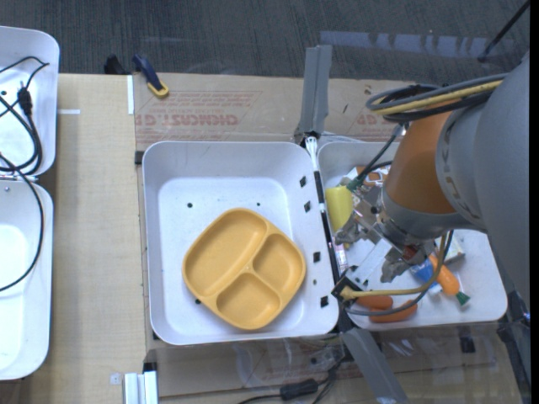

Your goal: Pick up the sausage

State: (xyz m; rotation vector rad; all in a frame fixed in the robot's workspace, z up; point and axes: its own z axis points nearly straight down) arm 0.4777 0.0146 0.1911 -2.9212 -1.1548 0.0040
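The sausage (390, 305), a reddish-orange curved link, lies near the front edge of the right bin (484, 305). My gripper (381, 255) hangs low over the middle of that bin, just behind and above the sausage. The grey arm with its orange band (421, 175) reaches in from the right and hides much of the bin's contents. Nothing visibly sits in the gripper.
A yellow divided plate (244, 268) lies in the left bin (168, 192). In the right bin are a yellow object (339, 204) by the left wall, an orange carrot (450, 281) and a small blue item (421, 270). The bins' shared wall (322, 225) is close to the gripper's left.
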